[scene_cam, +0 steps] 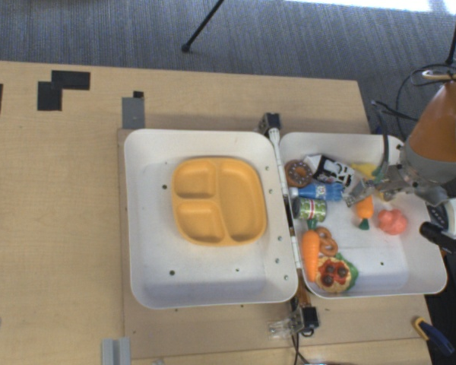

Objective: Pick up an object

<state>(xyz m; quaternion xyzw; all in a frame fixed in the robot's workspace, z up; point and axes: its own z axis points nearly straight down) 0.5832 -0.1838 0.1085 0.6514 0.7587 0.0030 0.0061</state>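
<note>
Gripper (367, 191) low over the right bin (422, 280), and we're watching it from above as the grey arm with its orange band (441, 120) leans in from the right. We cannot tell whether anything is being gripped, the tip is too small and cluttered for us to read. Right below it sits a small orange toy (364, 209), touching or nearly so. Just to its right lies a pink ball (393, 221). To its left we have a black and white toy (330, 169), a brown doughnut (297, 173), a blue piece (323, 191) and a green can (309, 208). Further down and left, a carrot (310, 255), a pretzel (327, 241) and a pizza slice (335, 273). Well off to the left, the other bin (148, 272) carries a yellow divided plate (216, 201).
</note>
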